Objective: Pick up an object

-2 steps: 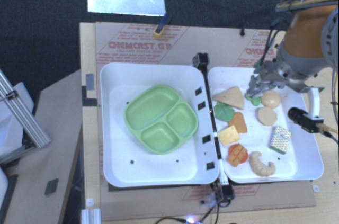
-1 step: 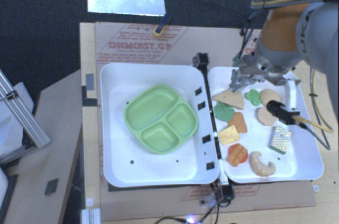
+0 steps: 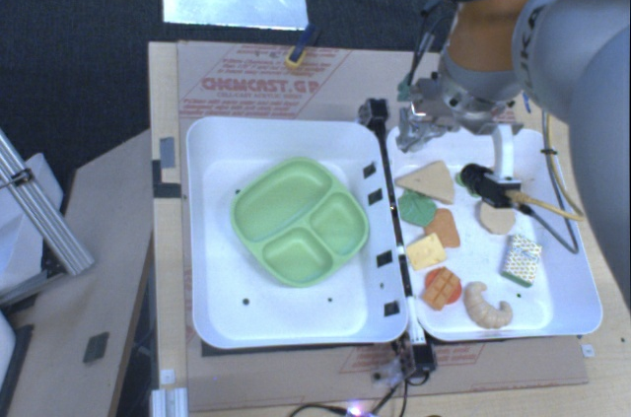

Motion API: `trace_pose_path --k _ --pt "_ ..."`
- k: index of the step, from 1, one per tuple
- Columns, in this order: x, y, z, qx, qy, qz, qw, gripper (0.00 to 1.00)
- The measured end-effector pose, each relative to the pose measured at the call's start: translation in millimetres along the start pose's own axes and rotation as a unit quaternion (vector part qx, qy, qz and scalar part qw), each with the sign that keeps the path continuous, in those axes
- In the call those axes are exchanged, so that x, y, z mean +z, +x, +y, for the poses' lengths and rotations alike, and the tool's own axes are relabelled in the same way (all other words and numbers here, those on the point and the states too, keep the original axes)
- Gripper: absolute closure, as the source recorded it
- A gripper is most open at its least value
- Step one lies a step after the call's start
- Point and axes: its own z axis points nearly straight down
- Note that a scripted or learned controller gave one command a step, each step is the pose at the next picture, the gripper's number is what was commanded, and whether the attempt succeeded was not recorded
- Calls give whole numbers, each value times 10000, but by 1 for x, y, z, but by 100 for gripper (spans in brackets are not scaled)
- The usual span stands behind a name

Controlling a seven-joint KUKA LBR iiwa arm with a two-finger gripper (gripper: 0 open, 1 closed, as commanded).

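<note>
Camera view, gripper (image 3: 412,135): low over the far left corner of the right bin (image 3: 557,299); open or closed cannot be told; nothing seen in its hold.
Tan wedge (image 3: 429,180): lying flat just on the near side of the gripper; the closest item, so the likely pick.
Green leaf (image 3: 415,208): next to the wedge's near edge, by the bin's left wall.
Orange slice (image 3: 448,228), yellow block (image 3: 426,250): mid-bin, crowded together, so harder to take singly.
Orange cube (image 3: 443,287), shrimp (image 3: 488,306): near edge, just beside each other.
Patterned block (image 3: 521,259), beige disc (image 3: 496,219): right side, under the arm's reach-in.
Left bin (image 3: 212,208): one green divided plate (image 3: 299,221), central, well apart from the gripper.
</note>
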Motion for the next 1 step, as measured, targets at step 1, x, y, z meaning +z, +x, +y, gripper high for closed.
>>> trace_pose_path --k 1 --pt "5 33 21 11 6 -4 10000 100"
